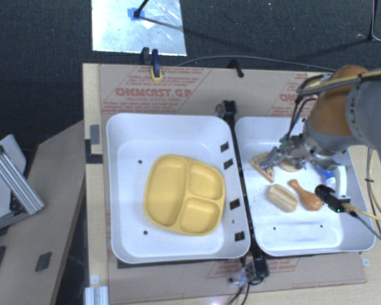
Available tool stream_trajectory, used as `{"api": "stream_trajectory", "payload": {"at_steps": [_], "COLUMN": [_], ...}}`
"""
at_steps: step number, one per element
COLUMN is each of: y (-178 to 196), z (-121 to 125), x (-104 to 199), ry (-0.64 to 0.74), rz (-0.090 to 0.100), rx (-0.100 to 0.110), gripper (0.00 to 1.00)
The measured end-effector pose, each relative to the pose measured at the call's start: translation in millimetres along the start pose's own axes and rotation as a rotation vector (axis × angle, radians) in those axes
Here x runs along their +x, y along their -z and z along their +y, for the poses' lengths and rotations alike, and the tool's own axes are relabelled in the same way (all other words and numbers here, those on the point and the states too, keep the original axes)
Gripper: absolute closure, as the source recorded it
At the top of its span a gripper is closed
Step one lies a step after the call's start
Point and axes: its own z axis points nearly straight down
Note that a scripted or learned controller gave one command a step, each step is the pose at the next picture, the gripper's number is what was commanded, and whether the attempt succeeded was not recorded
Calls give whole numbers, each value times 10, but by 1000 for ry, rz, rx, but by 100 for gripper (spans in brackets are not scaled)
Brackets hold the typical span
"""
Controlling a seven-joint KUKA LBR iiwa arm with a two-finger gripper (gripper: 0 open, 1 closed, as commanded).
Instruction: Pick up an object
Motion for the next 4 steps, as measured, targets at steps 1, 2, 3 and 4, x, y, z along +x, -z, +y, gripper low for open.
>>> {"api": "stream_trajectory", "payload": {"at_steps": [1, 2, 3, 4], "y": [129, 631, 1138, 1601], "z": [36, 119, 179, 201], "x": [-2, -84, -177, -180], "ry": [0, 2, 3, 4], "rz": [-3, -1, -1, -1], "rx": [-14, 6, 5, 5], "gripper": [100, 100, 100, 100]}}
